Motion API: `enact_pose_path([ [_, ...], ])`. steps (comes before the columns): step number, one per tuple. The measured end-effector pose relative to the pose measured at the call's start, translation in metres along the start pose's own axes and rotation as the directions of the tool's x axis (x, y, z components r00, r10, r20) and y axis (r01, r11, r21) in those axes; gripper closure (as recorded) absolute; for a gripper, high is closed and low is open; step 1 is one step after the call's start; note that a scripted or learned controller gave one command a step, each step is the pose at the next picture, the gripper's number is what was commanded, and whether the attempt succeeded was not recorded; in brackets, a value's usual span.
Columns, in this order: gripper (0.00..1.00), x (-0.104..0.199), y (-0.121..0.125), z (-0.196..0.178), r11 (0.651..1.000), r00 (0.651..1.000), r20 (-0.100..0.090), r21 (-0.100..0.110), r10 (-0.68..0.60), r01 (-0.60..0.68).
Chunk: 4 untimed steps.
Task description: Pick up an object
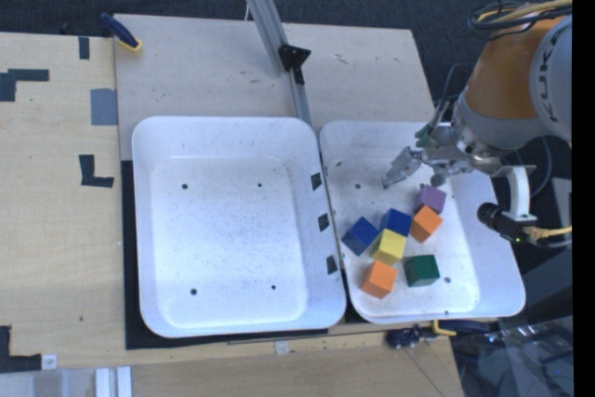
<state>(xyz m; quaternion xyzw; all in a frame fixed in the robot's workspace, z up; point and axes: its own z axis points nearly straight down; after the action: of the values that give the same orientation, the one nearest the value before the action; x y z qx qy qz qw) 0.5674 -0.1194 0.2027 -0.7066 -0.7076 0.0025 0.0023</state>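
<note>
Blocks [398, 248] in right bin [483, 293]

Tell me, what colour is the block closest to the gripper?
Purple block, just below the gripper, seen in the camera view.

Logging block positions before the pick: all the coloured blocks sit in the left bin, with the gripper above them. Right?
Not quite. The camera view shows the coloured blocks clustered in the right bin, not the left bin. The rest holds: the gripper hovers just above and to the upper left of the cluster.
</note>
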Motion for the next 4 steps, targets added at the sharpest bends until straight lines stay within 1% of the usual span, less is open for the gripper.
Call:
enact_pose_path([
  [1,0.0,-0.001,0.0,0.065,1.0,1.0,0.0,0.002,0.0,0.0],
  [2,0.0,-0.001,-0.001,0.113,1.0,1.0,0.001,-0.004,0.0,0.0],
  [3,1.0,0.0,-0.001,0.102,1.0,1.0,-0.002,-0.003,-0.001,0.001],
  [4,1.0,0.003,0.001,0.039,1.0,1.0,0.001,-0.012,-0.001,0.001],
])
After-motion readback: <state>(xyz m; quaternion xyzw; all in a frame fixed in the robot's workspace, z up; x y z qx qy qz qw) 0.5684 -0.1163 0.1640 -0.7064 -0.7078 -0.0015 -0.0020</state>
